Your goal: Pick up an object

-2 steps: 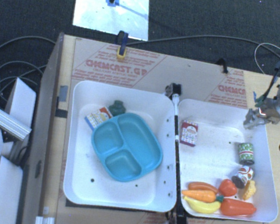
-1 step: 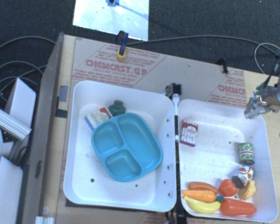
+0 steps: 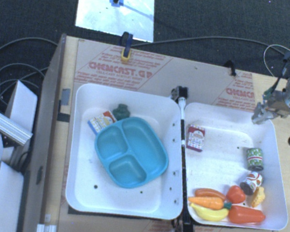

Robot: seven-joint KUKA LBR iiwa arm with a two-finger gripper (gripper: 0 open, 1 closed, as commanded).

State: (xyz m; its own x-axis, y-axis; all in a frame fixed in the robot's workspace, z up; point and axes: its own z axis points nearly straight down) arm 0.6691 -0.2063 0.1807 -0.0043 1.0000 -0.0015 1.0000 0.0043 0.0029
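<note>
My gripper (image 3: 259, 115) hangs over the far right corner of the right bin (image 3: 223, 139), with nothing visible between its fingers. The right bin holds a red and white box (image 3: 195, 137) near its left wall and a green can (image 3: 255, 158) at the right. Below the can are a small brown and white can (image 3: 250, 182), a yellow piece (image 3: 258, 197), a red tomato (image 3: 235, 194), a banana (image 3: 209, 212) and two orange carrots (image 3: 246, 214). The left bin (image 3: 77, 184) holds a blue divided plate (image 3: 131, 151), a small colourful box (image 3: 101, 121) and a dark green object (image 3: 121, 111).
A black divider rail (image 3: 181, 146) runs between the bins. Cables and a clamp (image 3: 126, 47) lie behind the bins on the cardboard bench top. White boxes (image 3: 16, 119) stand to the left of the bench.
</note>
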